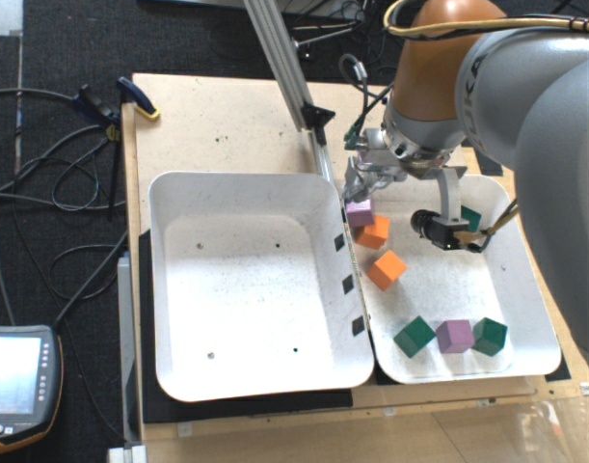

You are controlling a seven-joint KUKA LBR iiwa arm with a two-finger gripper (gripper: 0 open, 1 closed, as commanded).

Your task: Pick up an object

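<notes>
The tool (363,189) hangs low over the far left corner of the right bin (525,297), close against the wall it shares with the left bin (178,258). A purple block (359,210) sits directly under the fingertips, touching them or nearly so; from here I cannot tell whether the fingers are spread or pinched around it, since the metal parts crowd together and the grey arm (525,95) looms over everything.

Just beyond the purple block, on the side nearer me, an orange block (376,231) presses against it. A second orange block (388,268) lies a little further toward me, apart from the first. Off to the right of the tool a black cylinder-like part (437,228) dangles from the wrist on a cable, and a dark green block (468,220) peeks out behind it.

Well away from the tool, along the near edge of the same bin, three blocks stand in a row: a green one (414,336), a purple one (455,335) and another green one (490,336), the last two touching.

Both bins rest on a pale wooden surface (227,123).
</notes>
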